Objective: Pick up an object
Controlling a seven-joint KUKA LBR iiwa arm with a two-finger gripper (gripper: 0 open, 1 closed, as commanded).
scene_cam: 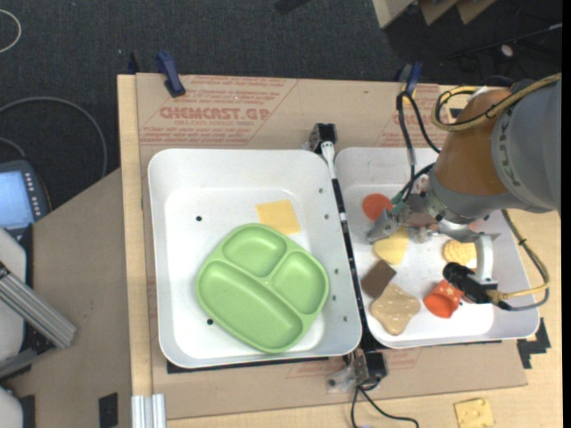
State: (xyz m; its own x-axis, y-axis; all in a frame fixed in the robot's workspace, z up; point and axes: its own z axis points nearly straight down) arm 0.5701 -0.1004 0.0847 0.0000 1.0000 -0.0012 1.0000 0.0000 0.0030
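The right bin (370, 162) holds several toy food pieces: a red round piece (376, 206), a pale yellow piece (390, 251), a brown block (377, 279), a tan lumpy piece (393, 309), an orange-red piece (442, 300) and a round waffle-patterned piece (459, 252). My gripper (399, 226) hangs low in this bin, just above the yellow piece and right of the red one. The wrist and cables hide its tips. Nothing is seen lifted off the bin floor.
The left bin (169, 239) carries a green divided plate (261, 285) and a yellow flat slice (278, 216) behind it. The grey arm (522, 150) covers the right bin's far right part. Clamps sit on the divider between the bins.
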